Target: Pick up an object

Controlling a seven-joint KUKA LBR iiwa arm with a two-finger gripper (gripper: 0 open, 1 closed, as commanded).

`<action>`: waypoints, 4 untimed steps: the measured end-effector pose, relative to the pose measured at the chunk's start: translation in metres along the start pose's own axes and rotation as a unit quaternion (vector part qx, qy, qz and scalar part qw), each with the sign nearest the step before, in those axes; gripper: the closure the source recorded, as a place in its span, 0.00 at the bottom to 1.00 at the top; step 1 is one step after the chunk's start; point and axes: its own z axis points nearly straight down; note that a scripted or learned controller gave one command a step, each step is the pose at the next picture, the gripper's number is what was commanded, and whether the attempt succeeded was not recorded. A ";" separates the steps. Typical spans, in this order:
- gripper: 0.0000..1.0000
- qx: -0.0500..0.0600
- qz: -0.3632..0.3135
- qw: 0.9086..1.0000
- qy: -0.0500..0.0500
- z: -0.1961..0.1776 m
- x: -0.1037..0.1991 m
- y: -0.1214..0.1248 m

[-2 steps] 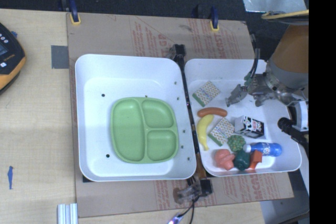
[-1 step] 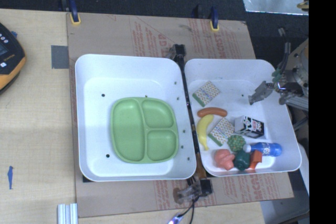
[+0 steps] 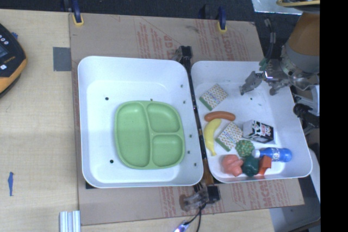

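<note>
Pincer [image 3: 262, 84] first: it hangs over the bare upper part of the right bin [image 3: 296, 133], its two fingers spread apart with nothing between them. Going by size, the tabletop [image 3: 38, 133] carries a cardboard sheet [image 3: 130, 35], and on that sit the left bin [image 3: 92, 117], which holds a green divided plate [image 3: 149, 135], and the right bin with all the small things. Any of these could be picked: a yellow banana [image 3: 211, 135], a blue bottle [image 3: 275, 155], a patterned packet [image 3: 213, 96], a second packet [image 3: 230, 135], a small black-and-white carton [image 3: 258, 131], a sausage [image 3: 219, 116], and toy vegetables [image 3: 243, 159] heaped at the near edge. The risk, as I judge it, is that the heap is tight, so a closing grip could nudge neighbours aside or catch two at once, while the flat packets may slip out. The arm's upper part is cut off at the right, and the heaped toys overlap too much to sort apart.
</note>
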 end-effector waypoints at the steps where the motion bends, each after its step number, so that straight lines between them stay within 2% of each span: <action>1: 0.00 0.001 0.000 1.000 0.000 0.026 -0.031 -0.087; 2: 0.00 -0.010 0.001 1.000 -0.005 0.068 0.003 -0.086; 3: 0.00 -0.011 -0.004 1.000 0.004 0.076 -0.041 -0.053; 4: 1.00 -0.001 -0.002 1.000 0.001 0.072 -0.046 -0.061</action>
